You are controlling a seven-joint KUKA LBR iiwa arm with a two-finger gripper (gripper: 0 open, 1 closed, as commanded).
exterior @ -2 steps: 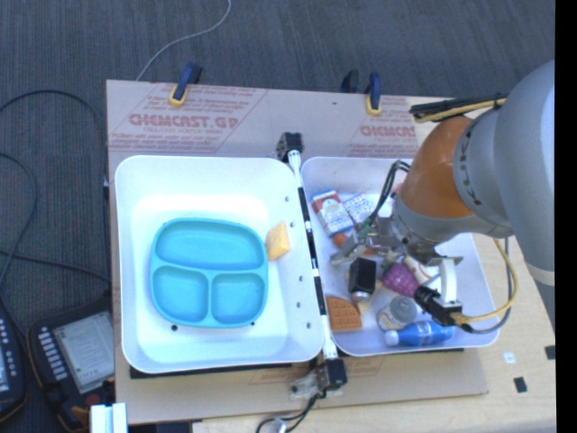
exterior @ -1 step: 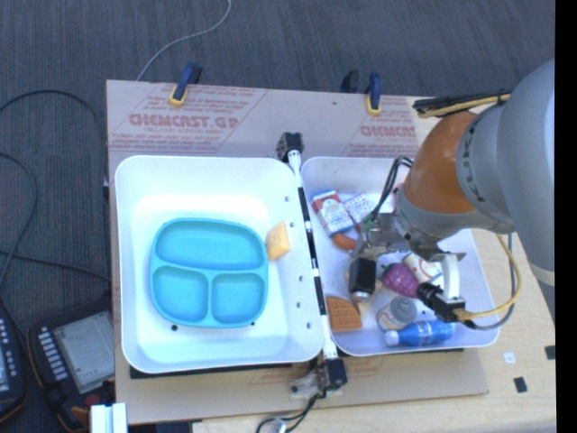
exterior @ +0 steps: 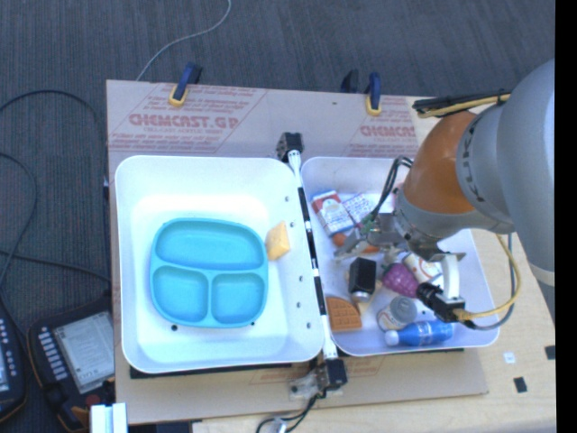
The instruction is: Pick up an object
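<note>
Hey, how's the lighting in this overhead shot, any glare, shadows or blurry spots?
Camera view: bright, fairly even light; the left white bin looks nearly washed out around the blue three-compartment plate; the grey and orange arm shades part of the cluttered right white bin; the small items there look soft and hard to identify; the dark carpet stays dim.

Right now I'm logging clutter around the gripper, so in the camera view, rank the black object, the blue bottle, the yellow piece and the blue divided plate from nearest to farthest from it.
1. Black object, just beside the gripper, right bin.
2. Blue bottle, right bin's near edge.
3. Yellow piece, left bin, by the divider.
4. Blue divided plate, middle of the left bin.
</note>
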